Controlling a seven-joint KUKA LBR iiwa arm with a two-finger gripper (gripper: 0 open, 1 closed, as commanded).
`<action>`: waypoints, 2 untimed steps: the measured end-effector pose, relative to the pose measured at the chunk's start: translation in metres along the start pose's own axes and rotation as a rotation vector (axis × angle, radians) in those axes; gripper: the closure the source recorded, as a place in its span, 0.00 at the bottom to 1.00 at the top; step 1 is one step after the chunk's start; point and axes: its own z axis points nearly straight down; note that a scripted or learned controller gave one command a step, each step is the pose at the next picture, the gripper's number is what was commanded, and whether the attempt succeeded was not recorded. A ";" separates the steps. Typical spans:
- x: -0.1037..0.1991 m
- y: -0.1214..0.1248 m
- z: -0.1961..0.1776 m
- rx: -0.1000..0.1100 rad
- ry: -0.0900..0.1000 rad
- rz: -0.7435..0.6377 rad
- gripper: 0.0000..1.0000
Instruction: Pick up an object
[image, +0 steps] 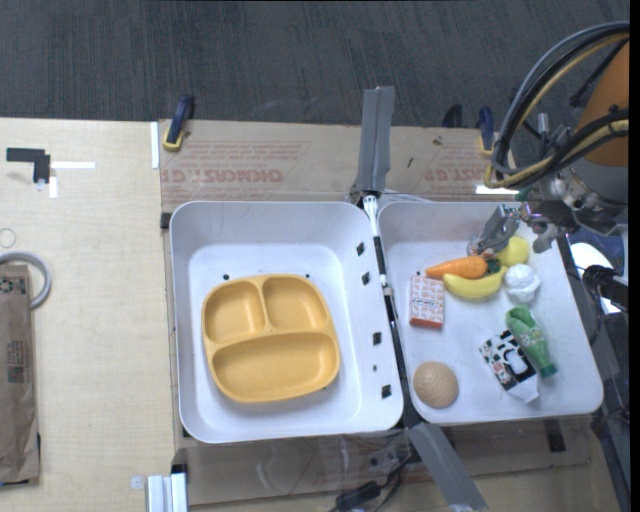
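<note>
Two shallow white bins sit side by side on my bench (80, 330), whose pale wood top runs out to the left and carries a brown paper bag (17, 370) at its edge, with dark grey carpeted floor (250, 50) beyond the far side. A strip of printed cardboard (260, 160) lies behind the bins, held by blue clamps (180, 120), and a grey divider post (377, 140) rises between them. The left bin (185, 300) holds a yellow divided plate (270, 337) lying flat near its middle. The right bin (570, 400) holds the smaller things: a banana (473, 287) with an orange carrot (457, 268) touching its upper side, a green bottle (531, 343) resting on a black-and-white packet (508, 365), a red-and-white carton (427, 301), a round tan ball (435, 384) near the front wall, a white crumpled lump (522, 284) and a small yellow lemon (515, 250). My arm (600, 120) comes in from the right, cables looping above it. My jaws (492, 238) are low over the far end of the right bin, just beside the lemon and above the carrot's tip; I cannot tell how far apart they stand, and I see nothing between them.
</note>
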 end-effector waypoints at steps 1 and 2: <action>-0.017 0.040 0.162 -0.003 0.000 0.211 0.00; -0.053 0.083 0.170 0.028 0.017 0.083 0.00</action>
